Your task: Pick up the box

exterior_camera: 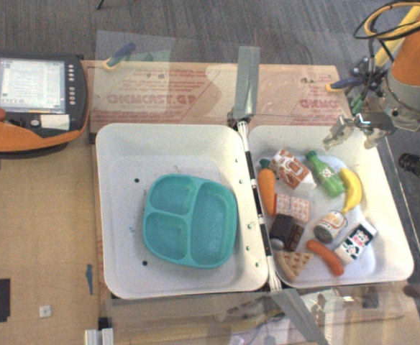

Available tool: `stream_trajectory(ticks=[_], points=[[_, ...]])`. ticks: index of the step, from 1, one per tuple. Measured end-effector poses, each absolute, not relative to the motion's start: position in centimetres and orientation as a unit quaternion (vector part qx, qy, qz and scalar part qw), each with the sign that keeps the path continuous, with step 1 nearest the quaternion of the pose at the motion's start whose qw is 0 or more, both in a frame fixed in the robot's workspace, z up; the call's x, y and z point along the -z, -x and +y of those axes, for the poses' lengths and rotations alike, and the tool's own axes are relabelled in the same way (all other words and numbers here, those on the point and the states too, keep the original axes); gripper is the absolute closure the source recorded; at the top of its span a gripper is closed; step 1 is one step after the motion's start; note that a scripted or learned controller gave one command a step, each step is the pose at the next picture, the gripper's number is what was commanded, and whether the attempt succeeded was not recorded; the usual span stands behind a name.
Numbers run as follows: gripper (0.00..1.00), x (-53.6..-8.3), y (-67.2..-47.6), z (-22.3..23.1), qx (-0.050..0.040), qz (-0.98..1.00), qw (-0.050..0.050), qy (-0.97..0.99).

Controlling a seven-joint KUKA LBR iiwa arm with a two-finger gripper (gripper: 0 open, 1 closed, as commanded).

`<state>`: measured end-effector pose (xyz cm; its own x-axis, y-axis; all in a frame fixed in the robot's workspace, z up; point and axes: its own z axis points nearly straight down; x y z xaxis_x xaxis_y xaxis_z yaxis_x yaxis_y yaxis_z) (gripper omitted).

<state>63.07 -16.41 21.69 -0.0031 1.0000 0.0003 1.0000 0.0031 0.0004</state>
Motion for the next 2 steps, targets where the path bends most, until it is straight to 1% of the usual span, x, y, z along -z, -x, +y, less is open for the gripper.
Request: stream_trajectory(ticks=[1,2], points=[[0.00,-11.3,-59.7,-15.3,-0.0090,0.645,0.010,-0.764],[0.00,-8.8,-66.2,-14.0,-0.0016,0.624,0.002,-0.781]])
